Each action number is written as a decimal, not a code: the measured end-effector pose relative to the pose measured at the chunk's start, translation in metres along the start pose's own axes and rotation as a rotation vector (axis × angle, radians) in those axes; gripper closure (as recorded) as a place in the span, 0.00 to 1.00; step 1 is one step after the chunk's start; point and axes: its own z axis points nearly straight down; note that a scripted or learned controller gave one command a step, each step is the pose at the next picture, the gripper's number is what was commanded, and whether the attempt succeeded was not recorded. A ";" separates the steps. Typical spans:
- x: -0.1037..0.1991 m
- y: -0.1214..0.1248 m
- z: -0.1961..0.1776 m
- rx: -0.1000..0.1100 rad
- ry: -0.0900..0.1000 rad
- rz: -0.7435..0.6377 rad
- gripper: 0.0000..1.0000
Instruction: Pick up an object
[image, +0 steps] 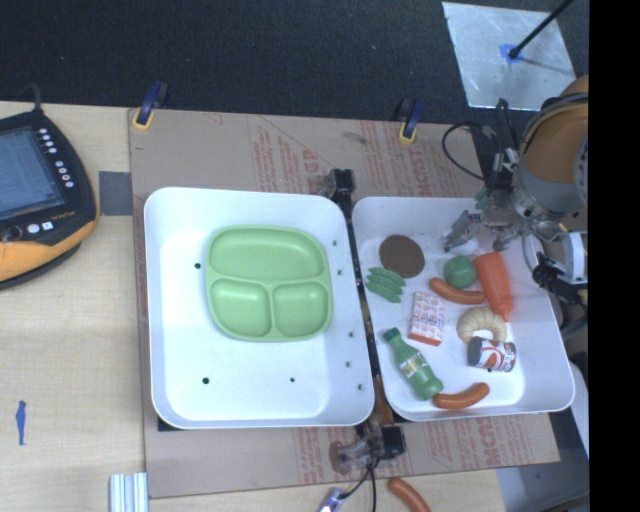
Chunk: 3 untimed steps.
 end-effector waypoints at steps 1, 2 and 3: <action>0.019 -0.049 -0.003 0.000 -0.001 0.001 0.00; 0.000 0.001 -0.061 -0.002 -0.001 0.000 0.00; 0.005 0.000 -0.100 -0.003 0.000 0.001 0.00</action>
